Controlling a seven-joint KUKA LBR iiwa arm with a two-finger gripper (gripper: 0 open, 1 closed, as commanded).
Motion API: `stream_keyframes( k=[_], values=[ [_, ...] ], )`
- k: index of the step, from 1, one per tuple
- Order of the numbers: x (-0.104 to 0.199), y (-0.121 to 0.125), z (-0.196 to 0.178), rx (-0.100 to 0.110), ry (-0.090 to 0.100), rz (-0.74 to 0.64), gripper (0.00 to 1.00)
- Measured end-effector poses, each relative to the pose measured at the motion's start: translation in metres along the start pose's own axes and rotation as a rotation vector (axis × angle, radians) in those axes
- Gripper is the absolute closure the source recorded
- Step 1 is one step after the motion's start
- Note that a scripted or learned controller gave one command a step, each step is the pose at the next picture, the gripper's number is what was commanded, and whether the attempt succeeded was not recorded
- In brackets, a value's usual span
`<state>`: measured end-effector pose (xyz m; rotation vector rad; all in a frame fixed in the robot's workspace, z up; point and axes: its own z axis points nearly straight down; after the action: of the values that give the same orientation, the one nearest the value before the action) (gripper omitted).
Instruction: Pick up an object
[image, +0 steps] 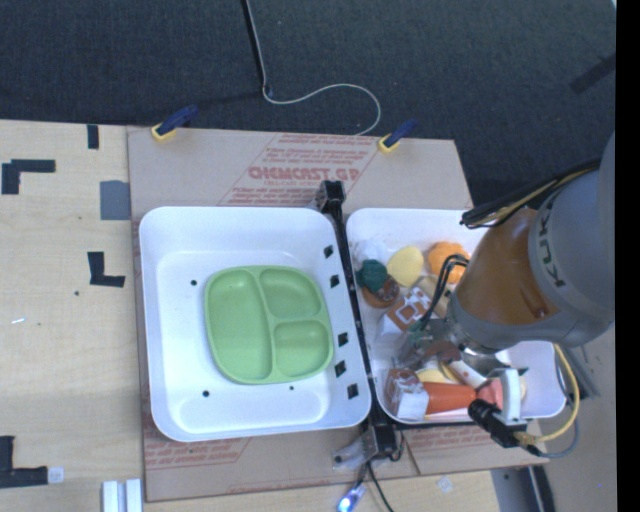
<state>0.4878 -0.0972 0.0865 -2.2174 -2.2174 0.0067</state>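
Toys (420, 300) lie piled in the right bin (545, 395), near its left wall. The end effector (432, 352) sits low right over the pile; I cannot tell its state. A green plate (268, 323) fills the left bin (170, 300).

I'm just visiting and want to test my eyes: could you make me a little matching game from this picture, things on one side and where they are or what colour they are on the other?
Things:
1. plate
2. arm
3. clamps
4. carrot

Descriptions:
A. orange, near the front of the right bin
B. green, alone in the left bin
C. blue and yellow, at the cardboard's back corners
D. grey with an orange band, over the right bin

Pairs: 1-B, 2-D, 3-C, 4-A
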Motion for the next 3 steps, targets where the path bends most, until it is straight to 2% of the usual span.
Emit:
stream_keyframes(
  k=[1, 2, 3],
  values=[
    [0.064, -0.004, -0.102, -0.012, 0.002, -0.009, 1.0],
    [0.155, -0.005, -0.268, -0.02, 0.003, -0.014, 1.0],
    [0.136, -0.008, -0.088, 0.012, -0.003, 0.002, 1.0]
  ],
)
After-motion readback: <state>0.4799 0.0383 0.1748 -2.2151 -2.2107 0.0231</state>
